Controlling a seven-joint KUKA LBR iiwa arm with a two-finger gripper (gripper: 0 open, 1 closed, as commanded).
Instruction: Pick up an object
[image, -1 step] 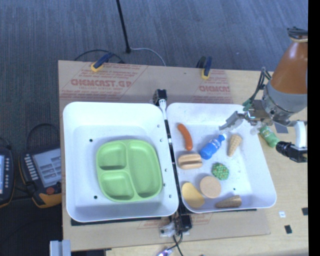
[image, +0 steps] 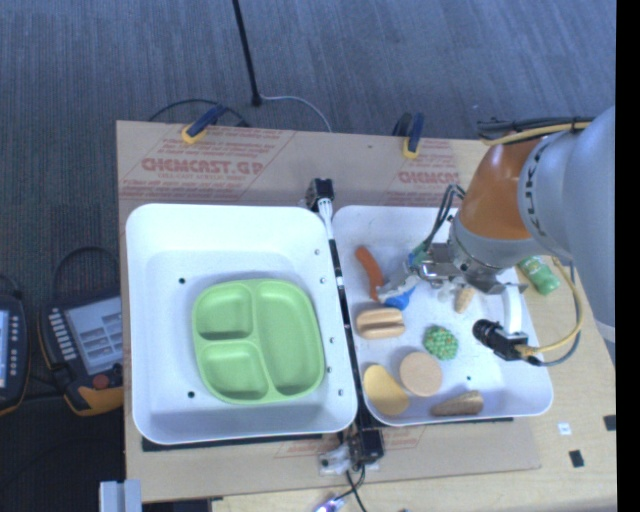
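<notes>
lowest in the frame, along the bottom edge of the right bin (image: 532, 398), lie a brown potato-shaped piece (image: 458, 404), a yellow rounded piece (image: 385, 389) and, just above and between them, a tan disc (image: 421, 373) that touches the yellow one. a little higher sits a green bumpy ball (image: 440, 342), and left of it a bun (image: 380, 322) close to the wall shared by both bins. above the bun is a small blue piece (image: 400, 297), and above that an orange sausage (image: 370, 268) lying slantwise. the gripper (image: 430, 270) hangs low over the bin's middle, just right of the blue piece and the sausage; whether it is spread or pressed together i cannot tell, and nothing can be seen pinched in it. a small tan piece (image: 463, 297) lies just below it, and a green item (image: 540, 275) lies by the right rim. the left bin (image: 140, 300) holds a green divided plate (image: 258, 338). both bins rest on a brown board (image: 200, 170), with two clamps (image: 200, 125) on its top edge.
</notes>
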